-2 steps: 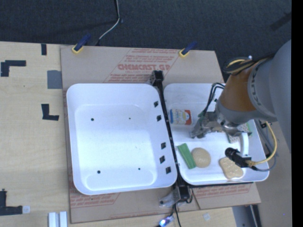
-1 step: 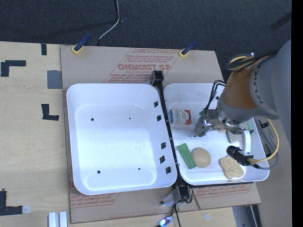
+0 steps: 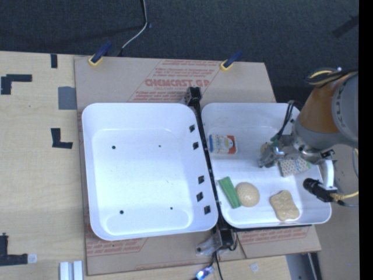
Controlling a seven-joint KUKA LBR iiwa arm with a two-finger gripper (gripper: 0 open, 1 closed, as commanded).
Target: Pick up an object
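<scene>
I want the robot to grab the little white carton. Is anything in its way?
Nothing visible is. Bare bin floor lies between the end effector and the white carton. The green stick, round ball and sponge sit nearer the front.

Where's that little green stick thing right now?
The green stick lies in the right bin, near its front left corner, hard against the divider between the bins and just left of the round beige ball.

Two shallow white plastic bins (image 3: 93,127); a green stick (image 3: 229,192), a pale yellow ball (image 3: 247,194), a tan sponge-like block (image 3: 284,206), a white carton with orange and blue print (image 3: 222,144), a speckled patterned pad (image 3: 292,167).
</scene>
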